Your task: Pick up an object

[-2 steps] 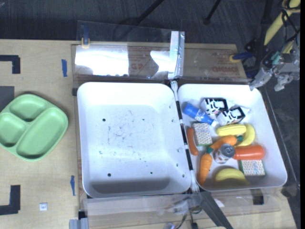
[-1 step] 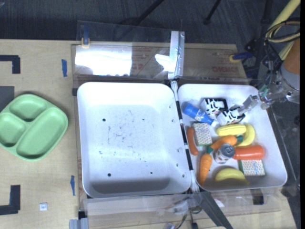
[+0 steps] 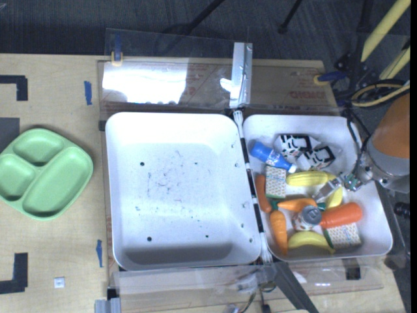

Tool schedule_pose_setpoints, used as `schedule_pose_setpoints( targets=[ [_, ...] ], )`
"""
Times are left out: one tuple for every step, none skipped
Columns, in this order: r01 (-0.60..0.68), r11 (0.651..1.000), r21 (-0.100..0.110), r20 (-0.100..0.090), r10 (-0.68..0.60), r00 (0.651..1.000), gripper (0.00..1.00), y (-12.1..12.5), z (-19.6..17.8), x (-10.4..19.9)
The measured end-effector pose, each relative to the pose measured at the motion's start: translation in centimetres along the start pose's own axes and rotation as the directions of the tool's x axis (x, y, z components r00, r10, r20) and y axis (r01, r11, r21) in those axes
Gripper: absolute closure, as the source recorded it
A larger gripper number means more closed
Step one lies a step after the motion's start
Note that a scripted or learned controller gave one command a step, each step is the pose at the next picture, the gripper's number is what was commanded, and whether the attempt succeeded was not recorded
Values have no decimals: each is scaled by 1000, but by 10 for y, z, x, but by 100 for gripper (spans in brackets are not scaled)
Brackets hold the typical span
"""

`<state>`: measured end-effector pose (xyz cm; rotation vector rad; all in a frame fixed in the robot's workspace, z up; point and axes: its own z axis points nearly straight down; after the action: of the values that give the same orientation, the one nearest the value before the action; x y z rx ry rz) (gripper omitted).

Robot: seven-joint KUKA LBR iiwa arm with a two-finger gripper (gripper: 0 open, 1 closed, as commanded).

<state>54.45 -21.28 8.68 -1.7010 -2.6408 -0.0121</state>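
Observation:
The right white bin [image 3: 374, 243] holds a heap of toy items. Among them are a blue bottle [image 3: 264, 153], a black-and-white item [image 3: 301, 145], a yellow banana [image 3: 306, 178] and a checked block [image 3: 275, 182]. Lower down lie an orange carrot [image 3: 279, 231], a red-orange piece [image 3: 343, 214], a second yellow banana [image 3: 306, 240] and a small round metal piece [image 3: 311, 215]. My gripper [image 3: 350, 181] hangs at the bin's right side, just right of the upper banana. The grey wrist and orange band [image 3: 396, 130] rise behind it. I see nothing held.
The left white bin [image 3: 124, 135] sits beside the right one, sharing a middle wall. A green divided plate [image 3: 44, 172] rests on the bench at far left. A clear panel [image 3: 169, 77] stands behind the left bin. Cables and stands crowd the back right.

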Motion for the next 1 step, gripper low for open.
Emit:
schedule_pose_setpoints(
  targets=[
    [-219,976,2,7,219,976,0,9,0,20]
  ],
)
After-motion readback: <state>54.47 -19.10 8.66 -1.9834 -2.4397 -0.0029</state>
